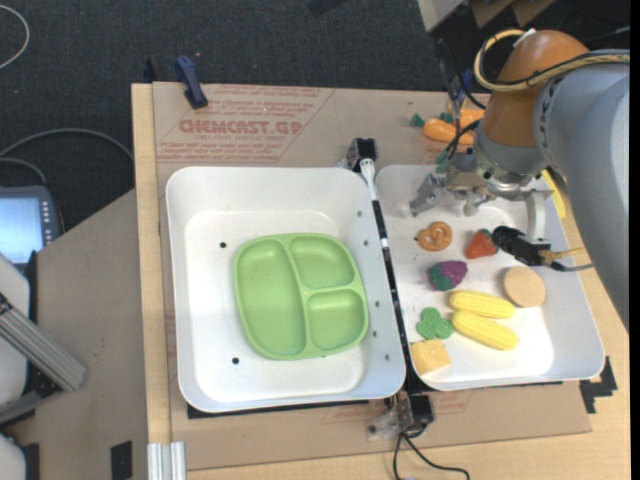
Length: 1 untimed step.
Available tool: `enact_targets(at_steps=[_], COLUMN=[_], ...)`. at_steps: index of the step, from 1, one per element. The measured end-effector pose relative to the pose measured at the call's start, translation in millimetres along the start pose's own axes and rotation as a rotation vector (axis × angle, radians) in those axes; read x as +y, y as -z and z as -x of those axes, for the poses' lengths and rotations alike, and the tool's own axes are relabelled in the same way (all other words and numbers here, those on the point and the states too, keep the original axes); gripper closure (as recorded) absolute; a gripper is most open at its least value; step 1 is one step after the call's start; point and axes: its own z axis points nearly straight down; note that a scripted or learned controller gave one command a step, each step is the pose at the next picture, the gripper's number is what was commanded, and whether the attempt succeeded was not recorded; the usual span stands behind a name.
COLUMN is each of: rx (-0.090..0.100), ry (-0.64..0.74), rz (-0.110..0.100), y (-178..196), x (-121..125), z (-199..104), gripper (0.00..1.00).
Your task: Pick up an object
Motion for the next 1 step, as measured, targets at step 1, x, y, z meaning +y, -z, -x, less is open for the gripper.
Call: enact_targets(at_steps=[1], rx=[0.004], ry=[-0.005], rz=[-0.011], y=[-12.0], x=[-84.0], z=[-18.1], gripper=[0.0])
